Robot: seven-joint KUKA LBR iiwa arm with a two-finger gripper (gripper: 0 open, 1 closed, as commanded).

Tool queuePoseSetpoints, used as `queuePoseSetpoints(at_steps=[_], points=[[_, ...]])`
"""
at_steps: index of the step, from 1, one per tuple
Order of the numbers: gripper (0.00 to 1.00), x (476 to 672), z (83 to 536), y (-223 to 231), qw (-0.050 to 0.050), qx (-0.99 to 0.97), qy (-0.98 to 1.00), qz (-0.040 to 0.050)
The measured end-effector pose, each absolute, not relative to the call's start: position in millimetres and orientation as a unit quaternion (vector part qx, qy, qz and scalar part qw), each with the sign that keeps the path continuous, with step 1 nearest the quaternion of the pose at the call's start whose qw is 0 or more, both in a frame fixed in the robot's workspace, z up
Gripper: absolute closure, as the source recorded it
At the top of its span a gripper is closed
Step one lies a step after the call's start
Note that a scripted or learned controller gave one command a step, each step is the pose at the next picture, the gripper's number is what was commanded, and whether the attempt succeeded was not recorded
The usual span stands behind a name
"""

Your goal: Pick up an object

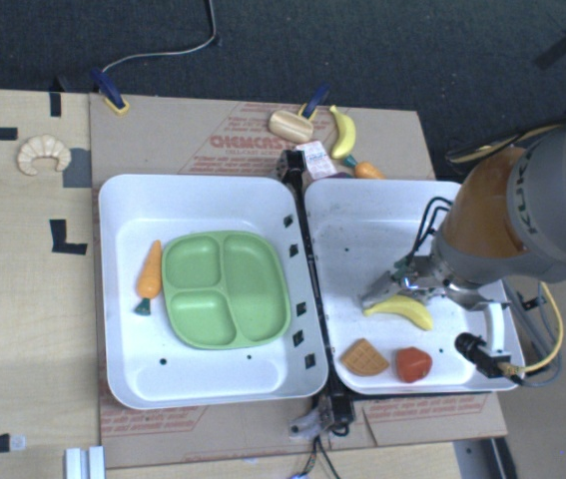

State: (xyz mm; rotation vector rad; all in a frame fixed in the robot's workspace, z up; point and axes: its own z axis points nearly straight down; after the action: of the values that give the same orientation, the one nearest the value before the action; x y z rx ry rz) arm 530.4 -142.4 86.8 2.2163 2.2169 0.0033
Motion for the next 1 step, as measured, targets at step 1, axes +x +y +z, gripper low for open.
queuePoseSetpoints(at_steps=[1], points=[[1.00,530.9,96.6,-142.9,0.004,0.707,0.707,0.0012]])
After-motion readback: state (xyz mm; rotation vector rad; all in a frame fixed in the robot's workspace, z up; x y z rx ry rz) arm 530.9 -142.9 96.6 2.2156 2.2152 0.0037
